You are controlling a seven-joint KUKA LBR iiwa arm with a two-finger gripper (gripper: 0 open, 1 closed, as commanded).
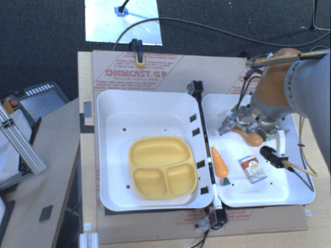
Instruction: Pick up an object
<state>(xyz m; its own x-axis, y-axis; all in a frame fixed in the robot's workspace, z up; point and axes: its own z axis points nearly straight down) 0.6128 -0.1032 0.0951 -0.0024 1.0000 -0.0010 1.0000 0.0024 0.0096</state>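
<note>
An orange-brown toy piece (pixel 252 137), rounded at its end, is seen lying in the right bin (pixel 269 195), in the far half, roughly midway across. It is partly covered by the gripper (pixel 231 125), which is lowered right over it, the metal tip reaching just beyond the piece toward the wall between the two bins. It cannot be told whether the gripper is spread or pressed together, nor whether the piece is actually touched.

A toy carrot (pixel 220 161) is laid nearer the camera, close to that dividing wall, its green tip pointed at the near rim. A small red-and-white carton (pixel 252 169) is placed just beside the carrot, on the side away from the wall, and apart from the orange-brown piece.

The grey arm (pixel 302 84) is brought in from the right above the bin. In the left bin (pixel 119 112) a yellow divided plate (pixel 163 167) is set toward the near side.
</note>
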